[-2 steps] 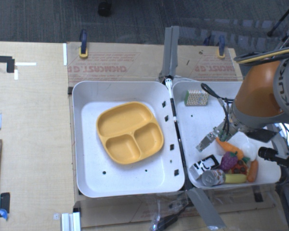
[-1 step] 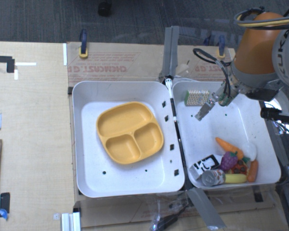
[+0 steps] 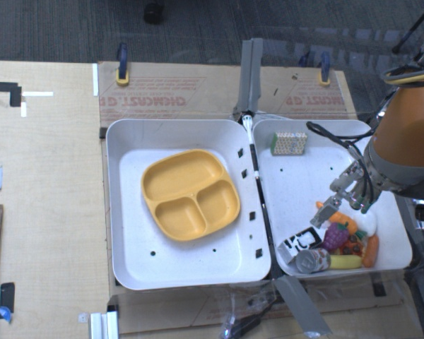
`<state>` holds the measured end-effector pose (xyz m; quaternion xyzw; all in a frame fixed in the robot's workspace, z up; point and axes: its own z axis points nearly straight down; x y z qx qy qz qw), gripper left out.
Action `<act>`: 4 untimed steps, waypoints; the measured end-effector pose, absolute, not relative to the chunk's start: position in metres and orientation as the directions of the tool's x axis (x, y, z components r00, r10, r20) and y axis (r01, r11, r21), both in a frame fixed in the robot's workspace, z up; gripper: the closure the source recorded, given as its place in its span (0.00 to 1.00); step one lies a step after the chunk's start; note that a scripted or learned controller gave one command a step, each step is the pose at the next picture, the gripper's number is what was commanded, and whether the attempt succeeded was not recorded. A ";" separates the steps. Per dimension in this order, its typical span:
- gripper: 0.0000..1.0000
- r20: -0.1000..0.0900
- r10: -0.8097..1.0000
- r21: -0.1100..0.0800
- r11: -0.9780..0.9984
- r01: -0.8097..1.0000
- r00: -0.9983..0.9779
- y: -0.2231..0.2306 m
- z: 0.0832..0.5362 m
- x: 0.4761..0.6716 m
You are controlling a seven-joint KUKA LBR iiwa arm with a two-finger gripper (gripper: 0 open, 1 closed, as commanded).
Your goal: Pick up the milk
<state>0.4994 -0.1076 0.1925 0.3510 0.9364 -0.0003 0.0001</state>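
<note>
The milk (image 3: 301, 244), a small white carton with black markings, lies on its side at the front of the right bin (image 3: 318, 164), just left of a pile of toy food. My gripper (image 3: 333, 198) hangs over the right bin, up and to the right of the carton and apart from it. Its two grey fingers point down-left and stand open with nothing between them. The arm's orange band (image 3: 410, 122) is at the right edge.
Beside the milk lie a grey can (image 3: 311, 261), purple grapes (image 3: 336, 236), a yellow banana (image 3: 344, 262), a carrot (image 3: 371, 251) and an orange piece (image 3: 339, 219). A small speckled block (image 3: 290, 143) sits at the bin's back. The left bin (image 3: 127, 189) holds a yellow divided plate (image 3: 191, 194).
</note>
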 end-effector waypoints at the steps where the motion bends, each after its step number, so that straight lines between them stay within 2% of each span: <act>1: 0.00 -0.024 0.578 0.013 0.816 0.578 -0.815 -0.097 0.113 0.486; 2: 0.00 -0.008 0.489 0.005 0.873 0.489 -0.872 -0.098 0.110 0.542; 3: 1.00 -0.014 0.491 0.009 0.871 0.491 -0.871 -0.098 0.123 0.544; 4: 0.00 -0.011 0.492 0.009 0.871 0.492 -0.871 -0.098 0.122 0.543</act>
